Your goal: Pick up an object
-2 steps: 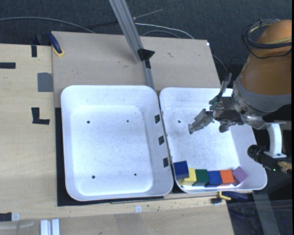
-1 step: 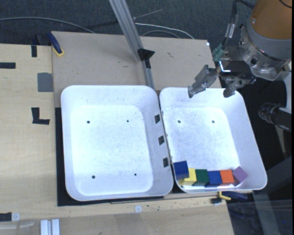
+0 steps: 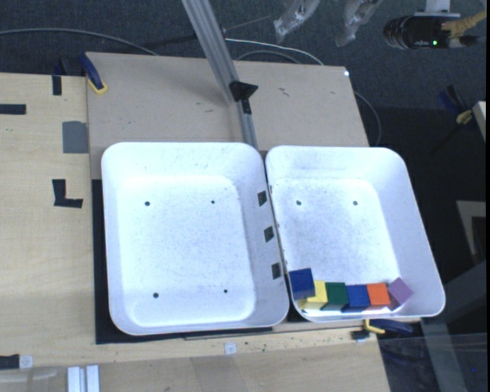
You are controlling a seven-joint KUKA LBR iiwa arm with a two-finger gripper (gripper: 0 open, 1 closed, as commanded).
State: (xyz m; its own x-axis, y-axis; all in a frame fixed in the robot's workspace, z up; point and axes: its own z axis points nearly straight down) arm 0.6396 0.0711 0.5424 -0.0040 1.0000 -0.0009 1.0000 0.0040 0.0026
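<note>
Gripper [image 3: 325, 16] first: mine hangs high at the top of the camera view, over the dark floor beyond the bench and well apart from both bins, with its two pale fingers [image 3: 294, 16] spread and nothing between them.

What I could pick sits in the right bin [image 3: 392, 166], all of it pushed into the near edge: a blue block [image 3: 300, 282] closest to the wall shared with the left bin [image 3: 131, 158], a yellow block [image 3: 315, 298] partly under or beside it, then a green block [image 3: 336, 293], a second blue block [image 3: 358, 296], an orange block [image 3: 378, 294] and a purple block [image 3: 400, 290] at the corner. They stand in a tight row, touching or nearly so.

My judgement is that these are small, rigid, light cubes, probably wood or plastic, though the view is too coarse to say which. They should not crush or deform, but smooth faces may slip if I close off-centre. The crowding is the real trouble: there is little room to drop a finger between neighbours, and the bin's sloping wall crowds the near side. I would take the first blue block, which seems to stand proud of the row, closing across its two free faces.
</note>
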